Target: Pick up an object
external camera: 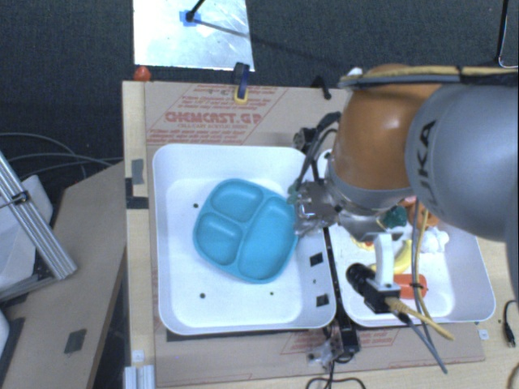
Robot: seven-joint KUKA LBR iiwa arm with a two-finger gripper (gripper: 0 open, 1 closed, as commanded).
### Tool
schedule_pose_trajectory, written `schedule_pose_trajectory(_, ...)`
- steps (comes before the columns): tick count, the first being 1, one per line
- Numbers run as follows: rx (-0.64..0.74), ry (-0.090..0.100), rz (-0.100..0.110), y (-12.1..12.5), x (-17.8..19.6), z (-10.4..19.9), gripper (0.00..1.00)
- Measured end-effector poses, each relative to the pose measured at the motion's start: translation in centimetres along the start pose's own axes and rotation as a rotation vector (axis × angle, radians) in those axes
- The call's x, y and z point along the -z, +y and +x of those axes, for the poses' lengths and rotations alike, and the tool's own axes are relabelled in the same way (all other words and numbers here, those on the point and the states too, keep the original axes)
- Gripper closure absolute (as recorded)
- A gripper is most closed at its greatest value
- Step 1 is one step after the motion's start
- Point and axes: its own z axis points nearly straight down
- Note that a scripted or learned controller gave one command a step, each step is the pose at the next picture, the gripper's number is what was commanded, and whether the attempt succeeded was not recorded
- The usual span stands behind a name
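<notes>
The gripper (303, 207) hangs low over the right wall of the left bin (182, 298), a cluster of dull metal parts and dark cables. It sits right at the right rim of a blue plate (243, 229). Whether it touches the rim cannot be told. The bulk of the wrist hides its working end, so it also cannot be told whether it is open, closed or gripping the plate.

The blue plate is the one thing in the left bin. It lies face up, towards the bin's right side. It is a rounded, divided dish with three compartments.

Above the gripper, the arm (454, 152) reaches in from the right. Its broad orange band (373, 136) and grey casing cover much of the right bin (466, 290). In that bin, just beside the wrist, a small teal thing (396, 215) peeks out. A white lumpy thing (435, 238) lies near it, to its right.

Both bins rest on a sheet of brown cardboard (211, 116) printed with red lettering. At the cardboard's far edge sit a small orange ball (143, 74) and a blue and yellow clip (241, 83), well apart from each other. Beyond them lies a shiny silver sheet (190, 23).
</notes>
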Motion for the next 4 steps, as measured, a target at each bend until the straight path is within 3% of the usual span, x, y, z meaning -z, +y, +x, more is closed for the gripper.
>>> schedule_pose_trajectory(2, 0.008, 0.000, -0.002, 0.1, 1.9, -0.1, 1.00)
schedule_pose_trajectory(3, -0.006, -0.001, 0.004, 0.0, -2.0, -0.2, 1.00)
schedule_pose_trajectory(4, -0.001, -0.001, 0.003, 5.3, -12.6, 1.8, 1.00)
